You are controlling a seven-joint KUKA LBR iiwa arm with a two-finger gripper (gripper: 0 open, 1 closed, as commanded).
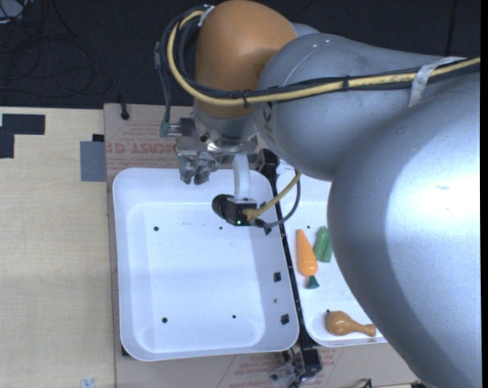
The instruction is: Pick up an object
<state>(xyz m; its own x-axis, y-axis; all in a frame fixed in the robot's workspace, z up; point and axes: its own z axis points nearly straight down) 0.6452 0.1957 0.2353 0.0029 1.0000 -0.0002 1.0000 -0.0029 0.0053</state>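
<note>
**Colleague:** What do you have on the left?

**Me:** I see the pale wooden worktop (pixel 42 241) with a few dark squares (pixel 18 132) on it. Next comes the left bin (pixel 195 281), white and shallow, resting on a brown board (pixel 147 140).

**Colleague:** And the pincer?

**Me:** The pincer (pixel 197 170) hangs over the far edge of the left bin, toward its far right corner, under the orange band of the arm (pixel 349 111). From this angle I cannot tell whether it is apart or together.

**Colleague:** Where are the things to pick?

**Me:** All three lie in the right bin (pixel 329 293), well apart from the pincer. An orange carrot (pixel 306 255) lies lengthwise near that bin's left wall, with its dark green tip toward the near end. A green piece (pixel 323 245) sits just beside it on the right. Closer to the near rim I see a tan pear-shaped piece (pixel 347 324) on its side, its neck pointing right. The grey arm covers the rest of that bin.
</note>
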